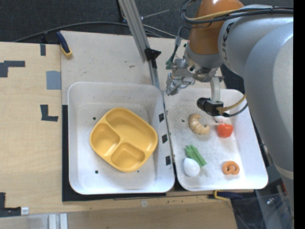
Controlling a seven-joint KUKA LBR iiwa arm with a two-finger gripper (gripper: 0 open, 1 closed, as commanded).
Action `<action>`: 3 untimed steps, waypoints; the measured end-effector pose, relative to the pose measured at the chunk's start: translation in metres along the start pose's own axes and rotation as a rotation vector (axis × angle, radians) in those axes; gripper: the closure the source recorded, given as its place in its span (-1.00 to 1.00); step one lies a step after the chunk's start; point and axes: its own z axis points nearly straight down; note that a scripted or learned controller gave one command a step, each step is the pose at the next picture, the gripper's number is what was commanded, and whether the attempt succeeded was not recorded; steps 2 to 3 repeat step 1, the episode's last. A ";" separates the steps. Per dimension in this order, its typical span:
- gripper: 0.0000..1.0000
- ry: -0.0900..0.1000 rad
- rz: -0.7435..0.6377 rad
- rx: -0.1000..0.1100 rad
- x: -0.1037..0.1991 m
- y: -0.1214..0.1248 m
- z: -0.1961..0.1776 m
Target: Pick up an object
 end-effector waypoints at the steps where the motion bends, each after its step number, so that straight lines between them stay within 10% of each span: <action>1: 1.00 0.000 -0.001 0.000 0.058 -0.006 0.004; 3: 1.00 0.000 -0.001 0.000 0.058 -0.006 0.004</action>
